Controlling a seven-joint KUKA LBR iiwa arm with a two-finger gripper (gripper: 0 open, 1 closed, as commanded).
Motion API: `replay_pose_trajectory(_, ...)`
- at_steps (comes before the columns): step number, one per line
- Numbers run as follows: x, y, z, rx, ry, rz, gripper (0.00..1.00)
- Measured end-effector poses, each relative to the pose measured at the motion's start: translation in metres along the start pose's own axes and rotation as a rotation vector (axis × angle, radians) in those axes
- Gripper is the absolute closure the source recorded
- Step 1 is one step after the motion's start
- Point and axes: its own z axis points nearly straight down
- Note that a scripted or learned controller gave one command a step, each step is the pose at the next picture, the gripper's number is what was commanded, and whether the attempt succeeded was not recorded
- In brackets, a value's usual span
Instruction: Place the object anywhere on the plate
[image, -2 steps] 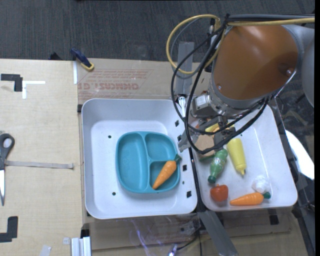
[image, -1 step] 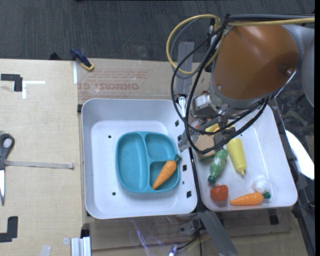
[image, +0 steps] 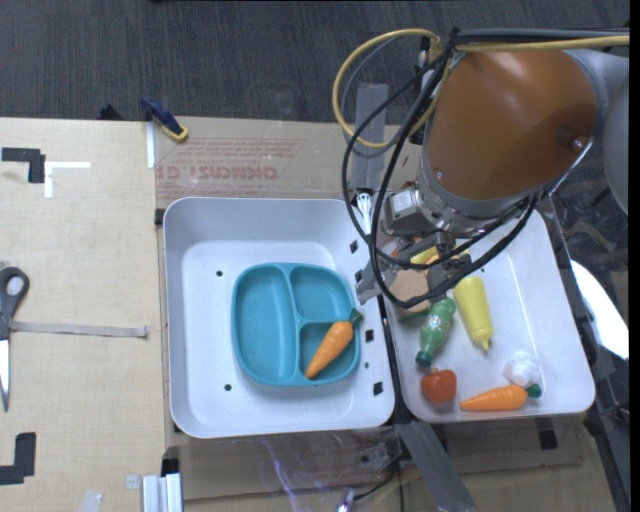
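A teal divided plate (image: 270, 320) lies in the left white bin (image: 190, 300). An orange toy carrot (image: 330, 347) rests slanted in the plate's lower right compartment, its green top near the plate's right rim. My gripper (image: 425, 268) hangs under the big orange wrist band (image: 510, 120), over the left part of the right bin (image: 560, 330), right of the carrot and apart from it. Cables and the wrist hide much of the gripper.
The right bin holds a green toy bottle (image: 435, 330), a yellow bottle (image: 475, 310), a red tomato (image: 438, 386), a second carrot (image: 495, 398), a small white item (image: 520, 370) and a brown piece (image: 408, 287). Scissors (image: 8, 320) lie on the bench at far left.
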Motion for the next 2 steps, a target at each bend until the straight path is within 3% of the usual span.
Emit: replay_pose_trajectory(2, 0.0000, 0.0000, 0.0000, 0.000, 0.000, 0.000, 0.00)
